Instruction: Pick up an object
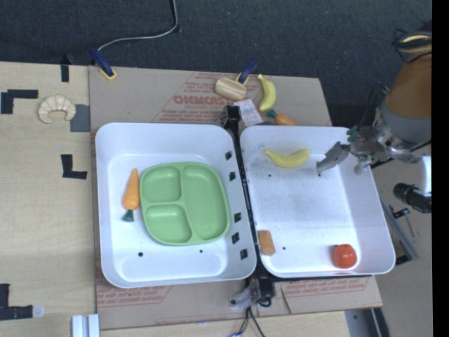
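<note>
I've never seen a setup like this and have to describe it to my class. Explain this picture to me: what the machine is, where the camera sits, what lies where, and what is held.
One camera looks down at a slant on a bench. The grey robot arm with an orange band reaches in from the picture's right. It ends in a two-finger gripper, which hangs over the right shallow white bin with nothing visible between its fingers. That bin holds a yellow toy banana, a red tomato-like ball and a small orange block. The left white bin holds a green divided plate with an orange toy carrot beside it. Behind the bins lie more toy foods, including a second banana. A pale croissant sits far left.
</note>
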Controlling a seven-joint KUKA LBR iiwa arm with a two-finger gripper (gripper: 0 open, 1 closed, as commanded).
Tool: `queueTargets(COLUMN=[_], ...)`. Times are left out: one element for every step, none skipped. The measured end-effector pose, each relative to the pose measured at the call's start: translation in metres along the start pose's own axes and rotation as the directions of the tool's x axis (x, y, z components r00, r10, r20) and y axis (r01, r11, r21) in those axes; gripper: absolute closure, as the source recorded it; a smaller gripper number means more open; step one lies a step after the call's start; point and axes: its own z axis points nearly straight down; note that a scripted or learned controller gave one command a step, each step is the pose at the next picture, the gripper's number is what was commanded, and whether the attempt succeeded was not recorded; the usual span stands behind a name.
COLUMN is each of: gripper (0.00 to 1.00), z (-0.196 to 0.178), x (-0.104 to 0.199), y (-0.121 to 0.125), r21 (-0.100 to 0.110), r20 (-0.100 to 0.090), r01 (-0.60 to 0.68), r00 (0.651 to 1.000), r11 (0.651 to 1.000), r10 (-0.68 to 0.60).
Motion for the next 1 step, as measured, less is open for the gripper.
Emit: queueTargets(gripper=[0.00], z=[0.1295], x=[0.0517], y=[0.0847], r21=[-0.007], r20=[0.000], r01=[0.002], r00=[1.000], r11=[1.000], r10=[-0.002])
